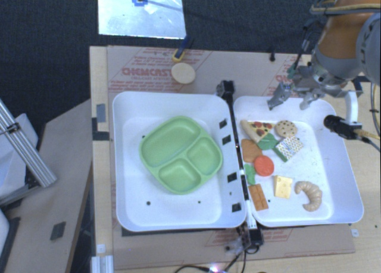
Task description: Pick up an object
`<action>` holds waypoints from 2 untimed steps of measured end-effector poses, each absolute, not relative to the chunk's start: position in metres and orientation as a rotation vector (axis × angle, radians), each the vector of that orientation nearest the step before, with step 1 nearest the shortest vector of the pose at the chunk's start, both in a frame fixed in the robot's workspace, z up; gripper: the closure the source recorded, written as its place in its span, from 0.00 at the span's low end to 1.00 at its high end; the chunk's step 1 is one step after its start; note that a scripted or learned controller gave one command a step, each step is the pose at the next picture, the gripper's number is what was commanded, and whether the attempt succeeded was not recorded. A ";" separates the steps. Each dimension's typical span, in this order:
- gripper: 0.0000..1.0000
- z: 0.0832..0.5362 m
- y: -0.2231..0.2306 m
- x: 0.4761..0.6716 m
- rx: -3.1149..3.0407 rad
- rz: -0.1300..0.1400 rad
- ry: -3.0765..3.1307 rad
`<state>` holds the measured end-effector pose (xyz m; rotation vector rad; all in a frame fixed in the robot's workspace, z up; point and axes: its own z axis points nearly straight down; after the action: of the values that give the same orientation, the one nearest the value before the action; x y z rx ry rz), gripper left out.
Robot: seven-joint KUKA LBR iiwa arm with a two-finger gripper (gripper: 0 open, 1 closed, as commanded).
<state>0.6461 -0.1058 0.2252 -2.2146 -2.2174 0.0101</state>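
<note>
The jaws hung spread apart with nothing between them, over the far rim of the right bin, near the desk's far right corner. Below them in that bin lay the toy foods: a pizza slice and cookie nearest the far rim, a red disc and yellow cheese block in the middle, and a croissant toward the near right corner. The left bin held a green divided plate.
</note>
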 end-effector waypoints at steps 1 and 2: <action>0.00 0.232 -0.106 0.648 -2.219 -0.001 -2.225; 0.00 0.185 -0.096 0.650 -2.215 0.001 -2.227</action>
<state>0.6497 -0.0964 0.1852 -2.2145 -2.2272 0.0009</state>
